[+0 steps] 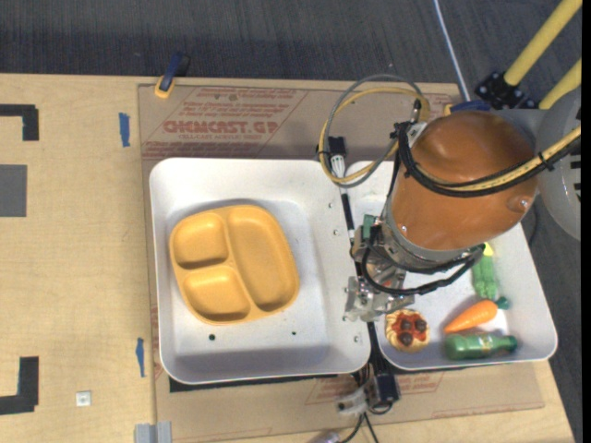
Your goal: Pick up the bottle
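Left bin point(175, 192): yellow divided tray point(234, 263).
Right bin point(540, 326): green bottle point(480, 344) lying flat, carrot point(471, 317), small pizza point(408, 329).
Gripper point(367, 298): over the bins' shared edge, apart from the bottle.

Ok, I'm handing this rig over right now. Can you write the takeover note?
Hand: low over the right bin's left edge, by the divider; its opening can't be read from this view.
Bottle: green, lying on its side at the right bin's near edge, apart from the hand. Beside it are a carrot and a small pizza toy.
Left bin: holds a yellow divided plate.
Done: nothing grasped.
Left: move to the bottle, grip, lift.
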`<state>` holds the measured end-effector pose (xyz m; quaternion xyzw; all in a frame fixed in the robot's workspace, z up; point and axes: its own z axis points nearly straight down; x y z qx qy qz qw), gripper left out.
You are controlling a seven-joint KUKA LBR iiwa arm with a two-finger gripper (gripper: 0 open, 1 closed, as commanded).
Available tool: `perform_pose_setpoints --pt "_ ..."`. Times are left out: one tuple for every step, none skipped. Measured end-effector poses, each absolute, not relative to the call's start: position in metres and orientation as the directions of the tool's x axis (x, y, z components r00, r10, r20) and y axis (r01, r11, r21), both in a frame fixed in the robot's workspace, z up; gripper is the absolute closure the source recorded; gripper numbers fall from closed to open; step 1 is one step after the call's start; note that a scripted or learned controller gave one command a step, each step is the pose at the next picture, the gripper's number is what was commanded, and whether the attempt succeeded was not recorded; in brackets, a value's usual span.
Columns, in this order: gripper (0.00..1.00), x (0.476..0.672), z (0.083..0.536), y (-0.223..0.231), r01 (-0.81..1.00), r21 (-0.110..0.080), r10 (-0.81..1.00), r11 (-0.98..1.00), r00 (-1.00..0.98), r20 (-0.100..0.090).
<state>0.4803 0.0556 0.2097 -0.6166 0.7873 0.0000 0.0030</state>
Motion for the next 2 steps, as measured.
perform_pose_setpoints --pt "1.00 0.479 0.185 0.064 -1.000 0.000 -1.000 -0.007 0.007 -0.002" --pt "1.00 0.516 0.206 0.069 -0.978 -0.004 -0.978 0.209 -0.209 -0.005"
